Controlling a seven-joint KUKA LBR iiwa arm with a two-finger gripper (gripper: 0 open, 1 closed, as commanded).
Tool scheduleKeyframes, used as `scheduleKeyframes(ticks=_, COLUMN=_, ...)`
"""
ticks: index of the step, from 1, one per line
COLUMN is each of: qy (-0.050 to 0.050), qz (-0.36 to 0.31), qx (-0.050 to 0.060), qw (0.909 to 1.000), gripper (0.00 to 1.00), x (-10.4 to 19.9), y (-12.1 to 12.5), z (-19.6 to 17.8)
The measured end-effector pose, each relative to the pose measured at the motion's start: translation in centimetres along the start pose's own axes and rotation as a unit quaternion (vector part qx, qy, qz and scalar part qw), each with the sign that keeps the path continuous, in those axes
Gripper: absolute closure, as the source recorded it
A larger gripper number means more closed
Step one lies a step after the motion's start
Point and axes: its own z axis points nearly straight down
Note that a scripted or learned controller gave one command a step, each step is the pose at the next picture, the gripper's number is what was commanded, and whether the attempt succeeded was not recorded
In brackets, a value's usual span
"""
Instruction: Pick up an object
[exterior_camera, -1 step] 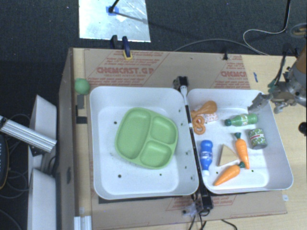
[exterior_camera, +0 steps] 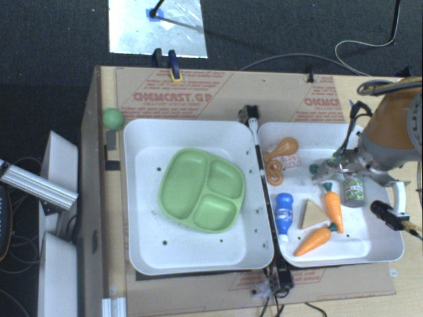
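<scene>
Grey arm w/ orange band (exterior_camera: 390,121) reached into right white bin (exterior_camera: 380,246); jaws' state couldn't be told. Two orange plastic carrots (exterior_camera: 333,207) lay near bin's front edge. Green divided plate (exterior_camera: 201,189) sat in left white bin (exterior_camera: 142,243).

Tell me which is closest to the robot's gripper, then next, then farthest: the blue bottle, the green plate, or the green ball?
From the gripper, in the camera view:
1. Blue bottle, in the right bin with the gripper.
2. Green plate, in the left bin.
3. Green ball, outside the bins, at the bench's far left.
</scene>
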Motion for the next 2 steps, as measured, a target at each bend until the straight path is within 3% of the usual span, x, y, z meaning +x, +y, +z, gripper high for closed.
scheduleKeyframes(ticks=1, qy=-0.001, qz=0.002, qx=0.008, qw=1.0, gripper=0.0, x=3.0, y=5.3, z=2.0)
scheduleKeyframes(ticks=2, qy=0.003, qz=0.005, qx=0.027, qw=0.9996, gripper=0.0, x=-0.7, y=8.5, z=2.6)
